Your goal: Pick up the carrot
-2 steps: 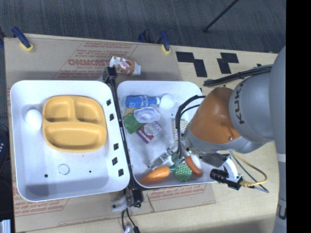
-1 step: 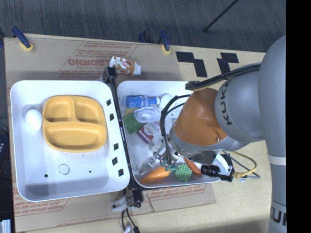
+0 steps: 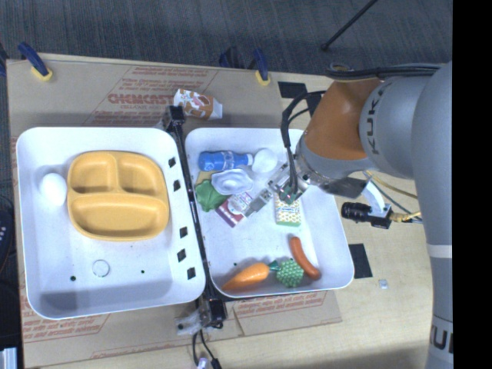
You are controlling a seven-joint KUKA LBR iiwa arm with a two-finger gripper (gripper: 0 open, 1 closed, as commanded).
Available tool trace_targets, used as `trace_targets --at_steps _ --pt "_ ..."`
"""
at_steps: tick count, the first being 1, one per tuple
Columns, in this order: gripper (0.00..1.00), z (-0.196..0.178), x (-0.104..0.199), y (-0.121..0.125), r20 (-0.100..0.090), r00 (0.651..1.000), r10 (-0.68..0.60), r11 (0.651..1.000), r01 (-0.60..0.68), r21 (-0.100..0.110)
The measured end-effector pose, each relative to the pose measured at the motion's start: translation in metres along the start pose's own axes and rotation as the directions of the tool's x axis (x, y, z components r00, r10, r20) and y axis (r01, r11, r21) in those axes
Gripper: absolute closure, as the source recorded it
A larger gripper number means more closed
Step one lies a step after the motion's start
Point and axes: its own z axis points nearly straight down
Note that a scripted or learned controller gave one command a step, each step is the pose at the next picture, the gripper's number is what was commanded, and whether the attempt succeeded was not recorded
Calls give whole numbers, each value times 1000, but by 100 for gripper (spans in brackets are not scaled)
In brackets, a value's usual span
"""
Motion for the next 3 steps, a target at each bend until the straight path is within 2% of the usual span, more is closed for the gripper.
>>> trace_targets --at_steps 1,2,3 --pt "0 40 45 -60 -3 1000 18 1000 -18 1" --pt "0 37 85 -51 -4 997 -80 997 80 0" --pt "0 40 -18 -41 0 995 -103 995 103 0"
